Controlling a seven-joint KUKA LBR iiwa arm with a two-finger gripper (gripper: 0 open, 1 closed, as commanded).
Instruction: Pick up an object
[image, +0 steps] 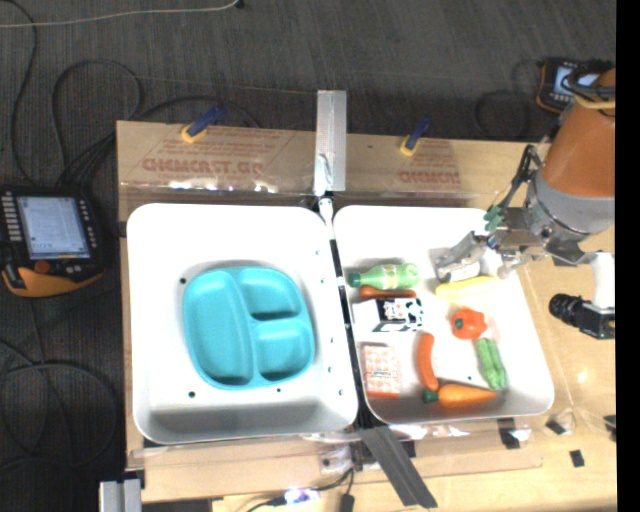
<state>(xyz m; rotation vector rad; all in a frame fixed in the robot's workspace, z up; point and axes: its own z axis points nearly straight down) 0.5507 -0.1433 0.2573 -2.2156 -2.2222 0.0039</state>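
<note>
Gripper (462, 262), metallic: we cannot tell its state; it hangs over the right bin (535, 345), just above a smooth yellow banana (466, 285). We see a glossy teal compartment tray (247, 325) in the left bin (160, 300), then a tapered carrot (465, 394), green bottle (384, 274), round tomato (467, 322).

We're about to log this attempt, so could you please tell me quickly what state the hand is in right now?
Hand: over the upper right part of the right bin, just above the yellow banana; open or closed cannot be told, and nothing shows held in it.
</note>
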